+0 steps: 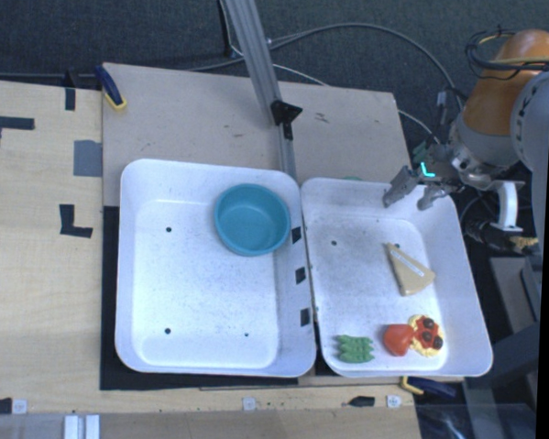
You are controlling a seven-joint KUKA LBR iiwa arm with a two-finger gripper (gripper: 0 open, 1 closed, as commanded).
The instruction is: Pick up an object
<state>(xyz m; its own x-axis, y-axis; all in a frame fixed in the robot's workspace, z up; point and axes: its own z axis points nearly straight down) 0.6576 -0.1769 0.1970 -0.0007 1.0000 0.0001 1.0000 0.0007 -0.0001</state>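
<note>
My gripper (412, 195) hangs over the far right corner of the right bin (346, 264), its two dark fingers spread apart with nothing between them. Below it in that bin lies a tan wedge-shaped block (408, 270). Near the bin's front edge sit a red and yellow toy (415, 336) and a small green toy (354, 348). A blue bowl (252, 219) rests in the far right part of the left bin (186, 329).
A slanted grey metal pole (264, 76) crosses the bench behind the bins. Cables run over the dark floor at the back. The arm's orange band (504, 84) stands at the right edge, above the gripper.
</note>
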